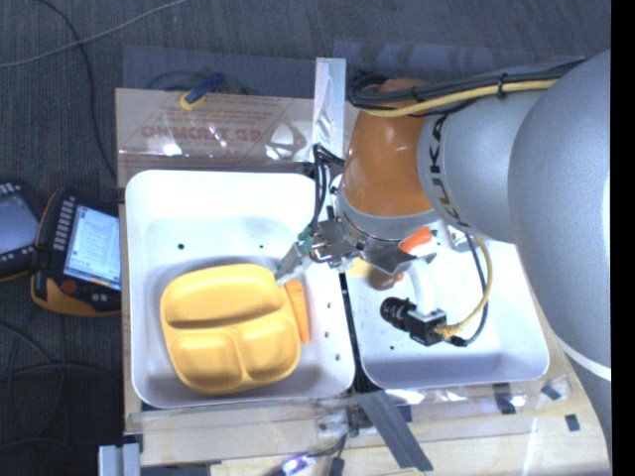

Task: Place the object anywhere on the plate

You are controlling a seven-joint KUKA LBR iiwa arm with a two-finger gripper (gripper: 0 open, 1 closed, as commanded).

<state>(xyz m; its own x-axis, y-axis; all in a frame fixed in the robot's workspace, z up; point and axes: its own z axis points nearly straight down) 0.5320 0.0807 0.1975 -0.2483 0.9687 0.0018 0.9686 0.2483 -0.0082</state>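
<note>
While one plate sits, one carrot touches.

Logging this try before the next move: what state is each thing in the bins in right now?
yellow plate: lying flat in the left bin, its three compartments bare.
orange object: in the left bin, against the plate's right edge, not on the plate.
tool: low over the left bin, just above the orange object; finger state unclear.
right bin: partly covered by the arm.
</note>
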